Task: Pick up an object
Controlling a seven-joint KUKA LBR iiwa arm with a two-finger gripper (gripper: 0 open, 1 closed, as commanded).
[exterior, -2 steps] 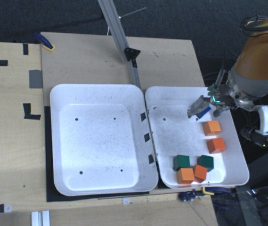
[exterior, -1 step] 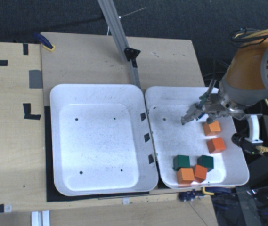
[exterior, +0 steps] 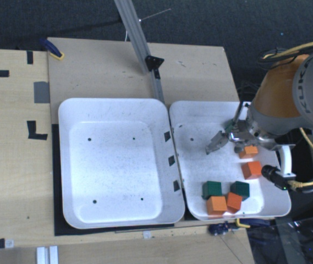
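The blocks all sit in the right-hand bin [exterior: 200, 120]. A cluster lies toward its near edge: a dark green block [exterior: 212, 188] and another green block [exterior: 240, 189] behind two orange blocks [exterior: 217, 204], [exterior: 234, 201], all close together and some touching. Two more orange blocks lie apart from that group, nearer the arm — one [exterior: 251, 170] on the bin floor and one [exterior: 248, 152] right up against the wrist hardware.

The pincer [exterior: 218, 143] hangs over the middle of that bin, pointing down and to the left, with bare white floor under its tip. I see no block at its tip, and whether it is apart or together I cannot tell from this slant. The grey arm with its orange band [exterior: 280, 95] bulks in from the right.

The left-hand bin [exterior: 68, 114] holds nothing I can make out; both bins rest on the wooden counter [exterior: 90, 65].

As for progress — nothing looks lifted yet. I'd judge the pick is still to be made.
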